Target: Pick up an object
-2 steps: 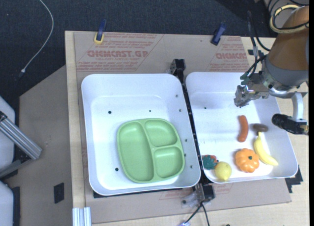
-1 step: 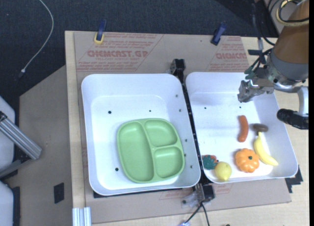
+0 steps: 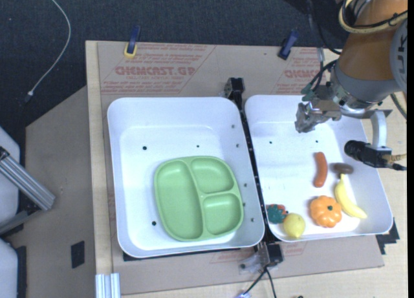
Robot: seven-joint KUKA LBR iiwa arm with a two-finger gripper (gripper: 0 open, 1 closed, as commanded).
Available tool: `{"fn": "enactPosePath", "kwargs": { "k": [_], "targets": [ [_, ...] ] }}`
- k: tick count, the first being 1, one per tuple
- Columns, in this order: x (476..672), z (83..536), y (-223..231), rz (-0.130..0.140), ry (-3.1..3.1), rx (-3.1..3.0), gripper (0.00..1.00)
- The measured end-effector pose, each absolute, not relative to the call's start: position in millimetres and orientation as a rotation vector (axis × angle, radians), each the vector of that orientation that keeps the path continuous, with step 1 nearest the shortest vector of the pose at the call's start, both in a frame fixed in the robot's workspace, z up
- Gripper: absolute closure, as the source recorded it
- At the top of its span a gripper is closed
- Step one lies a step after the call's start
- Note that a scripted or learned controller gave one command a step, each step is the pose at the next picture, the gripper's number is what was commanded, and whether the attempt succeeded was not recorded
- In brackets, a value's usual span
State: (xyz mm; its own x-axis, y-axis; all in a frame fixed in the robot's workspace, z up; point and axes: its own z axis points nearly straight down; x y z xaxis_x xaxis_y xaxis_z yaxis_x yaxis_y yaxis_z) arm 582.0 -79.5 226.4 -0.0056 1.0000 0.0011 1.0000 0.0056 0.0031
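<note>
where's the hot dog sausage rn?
The sausage lies in the right bin, toward its right-hand middle, just above the orange pumpkin and left of the banana. The gripper is up-left of it, apart.

**One fixed camera, high above the bench**

A single view looks down on the bench (image 3: 194, 64) at a slant from above, far enough back to take in both white bins whole. The left bin (image 3: 123, 161) fills the centre and lower left of the frame; the right bin (image 3: 284, 154) sits centre right. Dark floor spans the top, and the arm (image 3: 372, 44) enters at upper right.
</note>
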Motion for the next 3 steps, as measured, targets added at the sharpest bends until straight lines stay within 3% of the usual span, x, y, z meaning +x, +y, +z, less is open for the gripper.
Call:
{"fn": "enactPosePath", "kwargs": {
  "k": [2, 3],
  "targets": [
    [594.8, 241, 34, 0.005, 2.229, 2.214, 1.00],
    [602.2, 224, 86, 0.002, 2.228, 2.216, 1.00]
  ]
}}
